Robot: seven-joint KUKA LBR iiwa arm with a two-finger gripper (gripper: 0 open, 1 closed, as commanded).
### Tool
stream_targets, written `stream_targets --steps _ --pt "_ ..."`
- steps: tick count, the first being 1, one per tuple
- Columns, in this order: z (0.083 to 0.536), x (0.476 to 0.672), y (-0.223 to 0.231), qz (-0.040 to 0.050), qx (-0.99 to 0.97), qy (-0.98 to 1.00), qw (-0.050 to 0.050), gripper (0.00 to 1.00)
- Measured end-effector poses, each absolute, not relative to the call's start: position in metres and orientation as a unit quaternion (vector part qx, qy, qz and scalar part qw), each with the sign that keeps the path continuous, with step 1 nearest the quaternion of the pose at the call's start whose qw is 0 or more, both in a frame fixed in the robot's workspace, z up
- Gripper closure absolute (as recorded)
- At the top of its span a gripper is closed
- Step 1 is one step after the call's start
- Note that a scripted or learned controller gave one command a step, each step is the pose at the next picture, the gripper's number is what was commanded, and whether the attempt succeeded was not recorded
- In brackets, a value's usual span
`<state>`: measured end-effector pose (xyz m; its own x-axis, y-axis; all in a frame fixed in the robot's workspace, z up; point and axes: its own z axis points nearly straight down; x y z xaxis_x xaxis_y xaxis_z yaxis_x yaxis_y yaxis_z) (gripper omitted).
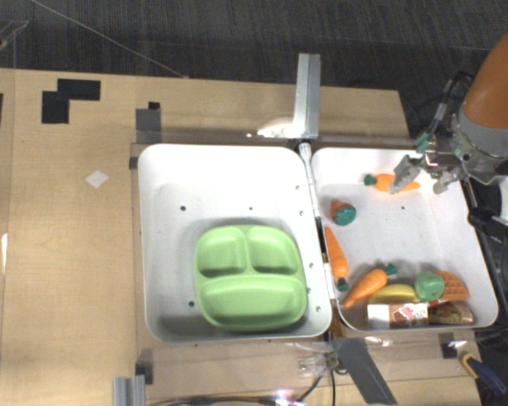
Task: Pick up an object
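The gripper (423,173) hangs over the far right corner of the right bin (440,227), its two fingers (404,174) spread apart with nothing between them. The grey arm (491,134), with its orange band, reaches in from the right edge.

Just beside the left finger, at its tip or slightly under it, lies a small carrot (381,181), its green end pointing away from the jaws; whether the finger touches it I cannot tell. It is not between the fingers.

Nearer the camera and left of the jaws sits a strawberry (343,212), apart from the small carrot. Further from the jaws, along the bin's left wall, lies a long carrot (336,254). Well away from the jaws, in the near part of the bin, things crowd together: a second fat carrot (366,285), a banana (394,293) touching it, a green fruit (429,287) against an orange waffle-like piece (453,287), and a box (396,315) along the near wall.

The left bin (178,193), well apart from the jaws, holds a green tray (250,276) with three compartments, lying in its near half.
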<state>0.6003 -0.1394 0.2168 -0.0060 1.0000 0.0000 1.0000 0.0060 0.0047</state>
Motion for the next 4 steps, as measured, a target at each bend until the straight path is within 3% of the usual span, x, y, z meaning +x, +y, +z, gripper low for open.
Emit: stream_targets --steps 1,2,3,4 --pt "0.098 0.627 -0.127 0.0021 0.764 0.646 0.001 0.00" --pt "0.088 0.670 -0.137 0.0002 0.759 0.651 0.000 0.00" --pt "0.100 0.670 -0.136 -0.0014 0.757 0.653 -0.002 1.00" --pt "0.213 0.670 -0.065 0.0030 0.776 0.630 0.002 1.00"
